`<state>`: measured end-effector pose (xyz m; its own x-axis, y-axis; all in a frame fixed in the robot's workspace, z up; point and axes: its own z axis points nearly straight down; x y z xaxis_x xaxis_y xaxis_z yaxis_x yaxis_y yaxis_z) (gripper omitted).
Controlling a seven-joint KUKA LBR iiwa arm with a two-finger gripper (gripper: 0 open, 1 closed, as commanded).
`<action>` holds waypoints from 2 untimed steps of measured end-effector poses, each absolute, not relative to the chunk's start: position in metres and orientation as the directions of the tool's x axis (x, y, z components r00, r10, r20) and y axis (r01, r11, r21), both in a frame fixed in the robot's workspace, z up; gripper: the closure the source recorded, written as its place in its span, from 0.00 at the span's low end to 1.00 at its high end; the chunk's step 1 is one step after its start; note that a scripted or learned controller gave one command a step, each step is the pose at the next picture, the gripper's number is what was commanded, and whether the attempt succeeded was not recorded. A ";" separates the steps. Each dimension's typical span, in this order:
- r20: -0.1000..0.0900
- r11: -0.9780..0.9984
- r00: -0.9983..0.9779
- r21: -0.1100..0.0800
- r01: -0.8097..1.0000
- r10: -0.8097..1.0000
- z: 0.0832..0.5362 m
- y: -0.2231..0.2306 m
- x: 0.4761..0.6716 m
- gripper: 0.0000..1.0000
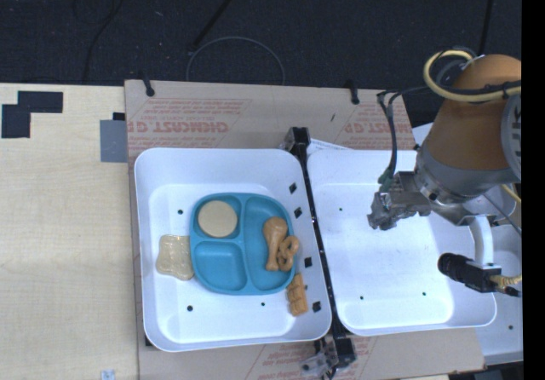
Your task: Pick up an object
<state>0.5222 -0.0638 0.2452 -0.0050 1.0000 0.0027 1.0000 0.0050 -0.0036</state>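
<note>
1. Gripper [385, 215]: over right bin [409, 306]; holds nothing visible.
2. Blue divided tray [223, 272], left bin [162, 191]: rigid, light; grasp rim.
3. Tan toy foods, e.g. round biscuit [216, 218]: probably light; pinch edges.

Hand [383, 215] over right bin [400, 302]; blue tray [232, 272] with food in left bin [162, 182]

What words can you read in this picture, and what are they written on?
Red printed letters on the cardboard sheet under the bins: upside down and too blurred to read surely.
More red print on the cardboard behind the right bin: too blurred.
I can read no other words.
</note>
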 end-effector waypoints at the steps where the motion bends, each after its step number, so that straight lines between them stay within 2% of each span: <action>1: 0.003 0.006 -0.006 -0.005 1.000 1.000 0.242 -0.001 0.514 1.00; 2: 0.001 0.003 -0.003 -0.006 1.000 1.000 0.227 0.050 0.509 1.00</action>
